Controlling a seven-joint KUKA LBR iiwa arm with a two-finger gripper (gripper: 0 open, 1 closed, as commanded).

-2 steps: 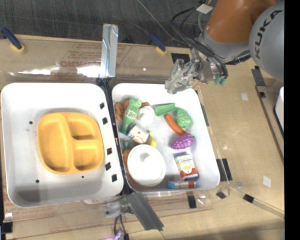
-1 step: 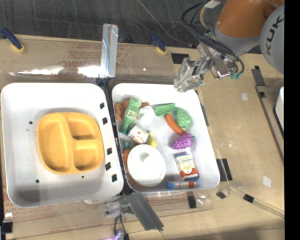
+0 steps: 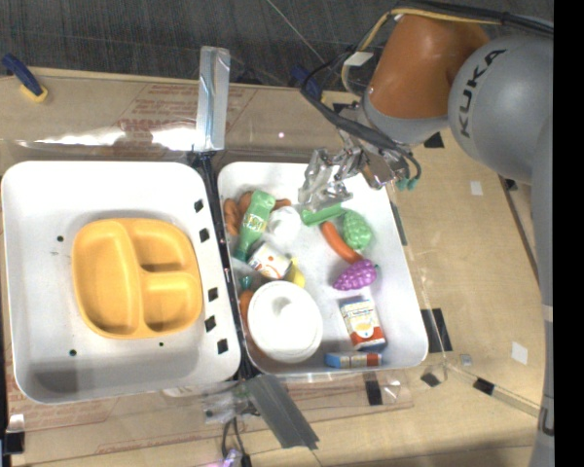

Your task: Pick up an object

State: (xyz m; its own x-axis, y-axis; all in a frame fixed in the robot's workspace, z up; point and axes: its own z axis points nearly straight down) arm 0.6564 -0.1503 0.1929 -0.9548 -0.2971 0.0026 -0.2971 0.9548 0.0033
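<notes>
"KUKA" was lettered in black on the grey arm [image 3: 496, 86]. A yellow divided tray [image 3: 136, 275] was set in the left bin [image 3: 29, 222]. The gripper [image 3: 321, 185] was poised over the right bin's [image 3: 401, 290] far end, above a carrot [image 3: 337, 242]; its finger state could not be told. A juice carton's [image 3: 360, 321] label was unreadable.
</notes>
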